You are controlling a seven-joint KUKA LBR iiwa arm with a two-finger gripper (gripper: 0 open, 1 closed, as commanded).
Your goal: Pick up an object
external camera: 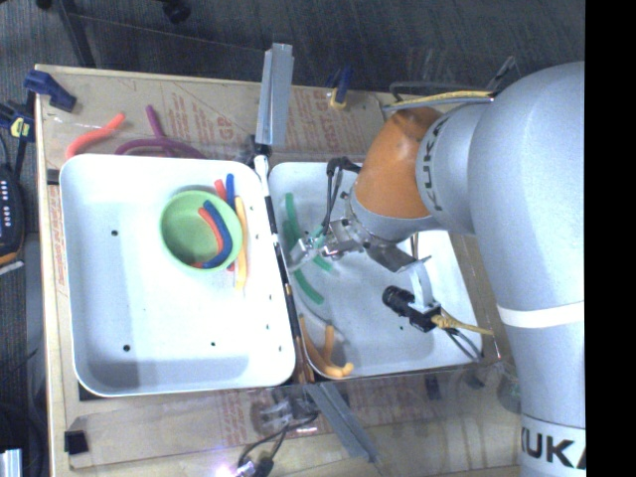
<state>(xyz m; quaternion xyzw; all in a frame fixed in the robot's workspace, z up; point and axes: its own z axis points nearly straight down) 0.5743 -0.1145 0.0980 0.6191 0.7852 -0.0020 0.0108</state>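
My gripper [316,244] is low over the left half of the right bin [388,351], under the grey arm and its orange band [393,182]. Green strips lie around it: one [290,217] just behind it by the bin's left wall, one [324,259] right at its tip, and one [306,286] a little in front. I cannot tell whether the strip at the tip is touched. Orange pieces [333,354] rest in the bin's front left corner.
The left bin [119,306] holds a green bowl [199,232] with red, blue and yellow strips on its right rim. A black cable fitting [402,303] hangs off the wrist over the right bin. Loose orange and purple pieces [149,145] lie behind the left bin.
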